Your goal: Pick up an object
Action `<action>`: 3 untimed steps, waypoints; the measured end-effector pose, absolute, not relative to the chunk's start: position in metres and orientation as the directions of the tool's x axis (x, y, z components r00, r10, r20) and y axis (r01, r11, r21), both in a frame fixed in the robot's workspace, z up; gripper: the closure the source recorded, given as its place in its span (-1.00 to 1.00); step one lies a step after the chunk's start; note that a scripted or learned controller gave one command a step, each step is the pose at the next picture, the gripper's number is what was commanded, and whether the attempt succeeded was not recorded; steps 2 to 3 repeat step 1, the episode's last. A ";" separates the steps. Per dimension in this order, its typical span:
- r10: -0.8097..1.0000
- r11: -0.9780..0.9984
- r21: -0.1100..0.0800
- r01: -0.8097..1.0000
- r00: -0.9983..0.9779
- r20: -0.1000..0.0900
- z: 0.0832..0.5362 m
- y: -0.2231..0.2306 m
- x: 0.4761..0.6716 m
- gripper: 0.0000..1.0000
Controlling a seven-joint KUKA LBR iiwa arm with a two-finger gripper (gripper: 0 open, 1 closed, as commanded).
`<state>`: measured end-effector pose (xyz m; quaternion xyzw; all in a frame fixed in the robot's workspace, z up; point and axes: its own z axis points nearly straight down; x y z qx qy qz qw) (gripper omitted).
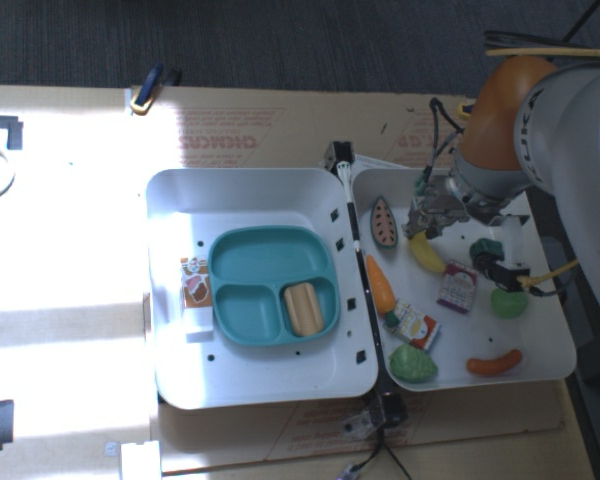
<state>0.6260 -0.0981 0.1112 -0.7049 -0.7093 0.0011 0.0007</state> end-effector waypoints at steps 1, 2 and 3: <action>1.000 0.003 0.000 1.000 -0.003 -0.001 0.192 -0.077 0.650 1.00; 1.000 0.003 0.000 1.000 -0.003 -0.001 0.192 -0.077 0.650 1.00; 1.000 0.003 0.000 1.000 -0.003 -0.001 0.192 -0.077 0.650 1.00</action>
